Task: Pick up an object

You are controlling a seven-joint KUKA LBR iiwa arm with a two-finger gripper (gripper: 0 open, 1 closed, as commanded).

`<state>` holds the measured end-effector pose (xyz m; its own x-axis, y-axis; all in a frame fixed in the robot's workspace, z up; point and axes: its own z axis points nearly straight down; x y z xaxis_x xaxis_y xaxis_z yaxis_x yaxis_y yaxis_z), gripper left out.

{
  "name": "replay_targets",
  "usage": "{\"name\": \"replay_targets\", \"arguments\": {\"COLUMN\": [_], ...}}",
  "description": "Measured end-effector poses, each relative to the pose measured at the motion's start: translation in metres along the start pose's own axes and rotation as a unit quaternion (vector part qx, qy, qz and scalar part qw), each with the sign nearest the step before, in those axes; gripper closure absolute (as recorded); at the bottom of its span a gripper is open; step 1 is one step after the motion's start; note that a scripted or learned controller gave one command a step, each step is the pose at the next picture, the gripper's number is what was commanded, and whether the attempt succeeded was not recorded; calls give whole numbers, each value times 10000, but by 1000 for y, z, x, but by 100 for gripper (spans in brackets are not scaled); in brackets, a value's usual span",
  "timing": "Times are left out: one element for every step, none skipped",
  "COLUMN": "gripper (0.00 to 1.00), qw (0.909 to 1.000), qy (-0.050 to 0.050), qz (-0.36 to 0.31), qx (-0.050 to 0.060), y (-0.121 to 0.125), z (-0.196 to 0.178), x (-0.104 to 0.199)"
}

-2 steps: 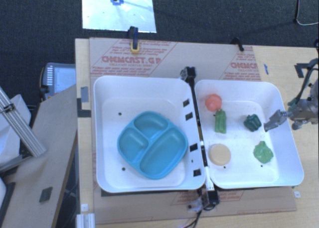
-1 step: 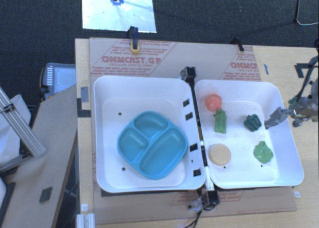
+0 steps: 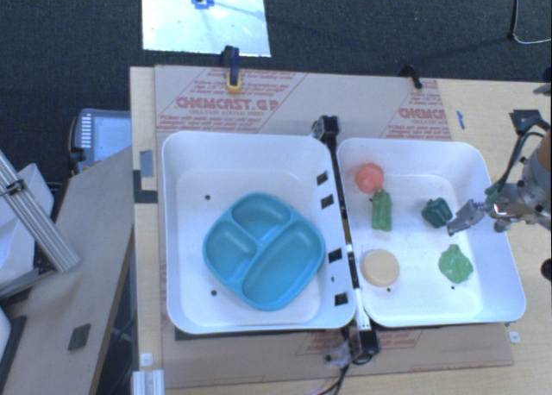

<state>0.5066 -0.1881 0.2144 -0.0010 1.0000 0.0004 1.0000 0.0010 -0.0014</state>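
Five small objects (image 3: 382,211), orange, tan and three green, lie in the right bin (image 3: 498,298).

Single fixed camera above bench (image 3: 285,83), slanted down (probably front-facing), framing both bins (image 3: 185,212).

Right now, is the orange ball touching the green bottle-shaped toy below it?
Apart. The camera view shows a thin strip of white bin floor between the orange ball and the top of the green bottle-shaped toy.
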Motion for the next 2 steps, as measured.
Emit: {"name": "replay_targets", "arguments": {"gripper": [0,0], "qw": [10000,10000], "qy": [0,3], "qz": [0,0], "qx": [2,10], "y": [-1,0], "z": [42,105], "x": [-3,-4]}}
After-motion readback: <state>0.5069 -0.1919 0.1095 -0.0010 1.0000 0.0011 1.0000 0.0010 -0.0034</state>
